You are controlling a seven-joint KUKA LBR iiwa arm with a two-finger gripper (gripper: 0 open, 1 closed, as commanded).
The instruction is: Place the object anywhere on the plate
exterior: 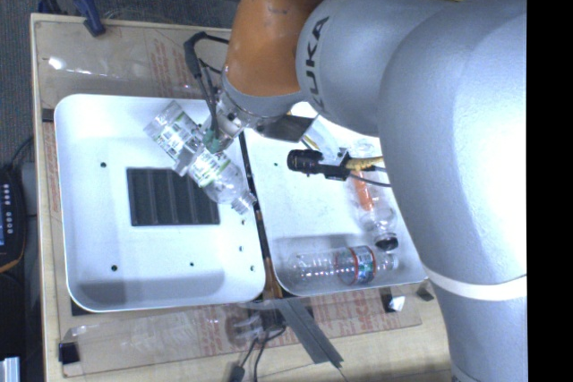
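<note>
A clear plastic bottle [338, 265] with a red-and-blue label lies in the right bin [286, 192]. The jaws [199, 152], state unclear, hover over the left bin's [89, 219] dark ribbed plate [170, 197]. "KUKA" marks the arm [313, 58].

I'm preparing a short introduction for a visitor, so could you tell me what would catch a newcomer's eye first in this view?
The big grey arm with its orange band dominates the right and top, reaching down to the left bin. Its translucent pincer sits over that bin's right part, beside a dark ribbed plate on the bin floor. In the right bin, a clear plastic bottle lies on its side near the front edge.
</note>
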